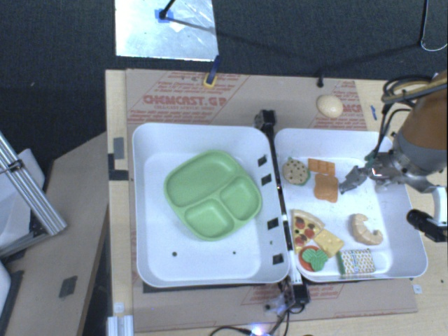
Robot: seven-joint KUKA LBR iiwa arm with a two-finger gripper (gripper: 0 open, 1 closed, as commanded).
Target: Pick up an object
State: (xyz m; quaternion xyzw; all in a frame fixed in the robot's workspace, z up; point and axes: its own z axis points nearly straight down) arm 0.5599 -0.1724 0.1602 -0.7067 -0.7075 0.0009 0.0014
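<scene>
Several toy foods are lying loose in the right white bin (402, 208), where the grey hand (348, 183), grip state unclear, is hovering beside the orange bread-like slab (325, 187), seemingly targeting it.

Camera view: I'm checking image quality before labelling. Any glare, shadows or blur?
Camera view: glare on the shiny sheet at top; the white bins look bright but not blown out, left bin; soft shadows inside the green tray; gripper slightly soft, small toy foods lack fine detail.
</scene>
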